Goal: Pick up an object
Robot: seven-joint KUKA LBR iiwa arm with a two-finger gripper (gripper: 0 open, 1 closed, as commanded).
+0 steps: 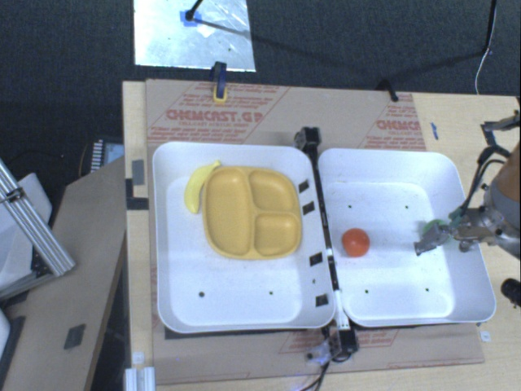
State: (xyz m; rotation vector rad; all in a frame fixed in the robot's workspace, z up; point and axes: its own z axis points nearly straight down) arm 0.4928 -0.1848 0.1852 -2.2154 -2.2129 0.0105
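Observation:
A small orange-red ball [355, 242] lies in the right bin [407, 169], near its left wall. My gripper [430, 240] reaches in over the right bin's right side, low above the floor, about a hand's width to the right of the ball and apart from it. I see nothing between its fingers. In the left bin [175, 292] rests a yellow divided tray [249, 212], with a yellow banana [195, 187] tucked against its upper left edge.
The two bins meet at a black-clipped divider [320, 226]. Bare white floor lies in the right bin's lower half and the left bin's lower part. A shiny metal sheet [194, 23] lies beyond the bench. The grey arm [496, 218] comes in over the right rim.

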